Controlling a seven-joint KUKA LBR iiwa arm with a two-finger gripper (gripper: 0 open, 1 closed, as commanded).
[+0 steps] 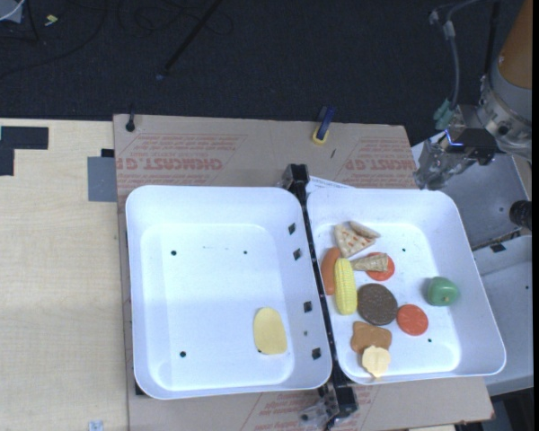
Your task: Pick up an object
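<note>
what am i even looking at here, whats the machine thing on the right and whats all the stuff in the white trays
This is one camera fixed above a workbench, looking down at a slant. The grey machine with an orange band at the upper right is a robot arm; its gripper hangs over the far right corner of the right bin, above the toys and touching none. I cannot tell how its fingers are set.

Two shallow white bins sit side by side on cardboard. The left bin has one pale yellow piece near its front right. The right bin has toy food: a corn cob, a brown round cookie, a green apple, a red-orange disc, pizza-like wedges and a few more bits.
</note>
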